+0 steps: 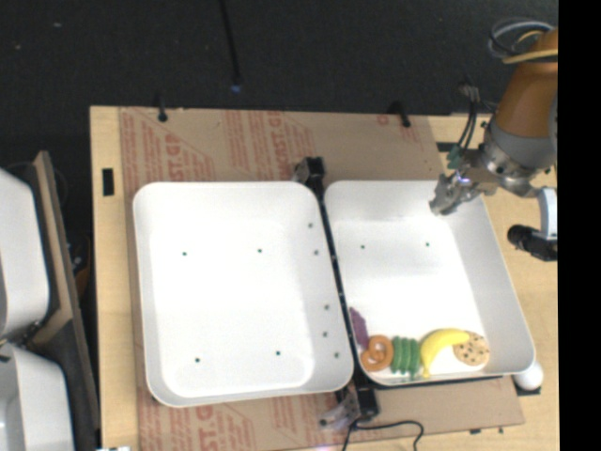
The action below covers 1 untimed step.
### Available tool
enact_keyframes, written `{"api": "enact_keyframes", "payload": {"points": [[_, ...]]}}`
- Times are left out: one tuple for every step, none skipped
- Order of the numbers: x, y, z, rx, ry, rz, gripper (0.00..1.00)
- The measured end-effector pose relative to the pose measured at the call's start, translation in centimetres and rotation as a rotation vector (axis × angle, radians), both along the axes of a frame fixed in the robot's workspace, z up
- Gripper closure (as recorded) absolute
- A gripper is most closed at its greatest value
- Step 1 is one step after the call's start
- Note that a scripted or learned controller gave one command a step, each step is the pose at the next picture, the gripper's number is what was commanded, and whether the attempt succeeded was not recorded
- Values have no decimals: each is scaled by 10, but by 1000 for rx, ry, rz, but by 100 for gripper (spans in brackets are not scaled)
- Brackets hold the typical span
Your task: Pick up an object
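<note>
Arm: the grey arm with its orange band reaches in over the desk's (113, 252) right side, its pincer (452, 198) poised above the far right corner of the right bin (413, 252).
Pincer: pointed down toward the bin's rim, nothing seen between its tips; whether it is wide or narrow cannot be told at this size.
Toys: a pretzel (377, 353), a green piece (406, 355), a banana (441, 344) and a cookie (470, 350) lie touching in a row along the right bin's near edge, with a small purple piece (358, 324) by its left wall.
Why there: probably slid against the near wall, well apart from the pincer.
Banana: long axis runs along the near edge, curved, tips down.
Left bin (235, 289): bare white floor.
</note>
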State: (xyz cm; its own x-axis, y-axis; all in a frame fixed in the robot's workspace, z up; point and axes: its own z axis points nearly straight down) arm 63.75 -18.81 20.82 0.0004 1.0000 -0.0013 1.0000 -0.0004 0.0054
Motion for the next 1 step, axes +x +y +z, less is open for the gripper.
{"api": "enact_keyframes", "payload": {"points": [[-8, 56, 13, 2, 3, 4, 100]]}}
